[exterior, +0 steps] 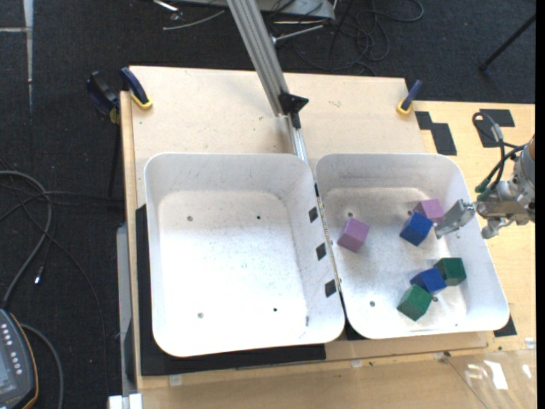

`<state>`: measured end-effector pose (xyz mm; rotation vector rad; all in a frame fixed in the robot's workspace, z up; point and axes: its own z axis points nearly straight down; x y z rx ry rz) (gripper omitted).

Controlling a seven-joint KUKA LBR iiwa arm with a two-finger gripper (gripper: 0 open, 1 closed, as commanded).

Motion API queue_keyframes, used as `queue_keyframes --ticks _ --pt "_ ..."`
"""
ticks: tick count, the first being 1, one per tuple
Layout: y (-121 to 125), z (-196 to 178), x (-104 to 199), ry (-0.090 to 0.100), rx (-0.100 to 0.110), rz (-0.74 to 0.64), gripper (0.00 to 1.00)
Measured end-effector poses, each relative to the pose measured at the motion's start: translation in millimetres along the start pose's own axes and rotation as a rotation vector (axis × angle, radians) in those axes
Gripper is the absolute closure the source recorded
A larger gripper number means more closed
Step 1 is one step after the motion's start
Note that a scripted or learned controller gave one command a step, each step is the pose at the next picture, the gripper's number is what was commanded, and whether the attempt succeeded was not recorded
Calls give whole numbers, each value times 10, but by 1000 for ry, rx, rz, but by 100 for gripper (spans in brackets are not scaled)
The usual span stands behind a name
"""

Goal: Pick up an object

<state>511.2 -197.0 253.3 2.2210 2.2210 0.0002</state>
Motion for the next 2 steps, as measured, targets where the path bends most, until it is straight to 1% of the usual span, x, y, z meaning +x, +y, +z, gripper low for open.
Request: queue_keyframes --ticks 1,2 --pt "767 1469 -256 -1 -2 -1 0" --pt "1249 957 -273 -3 -9 -5 0"
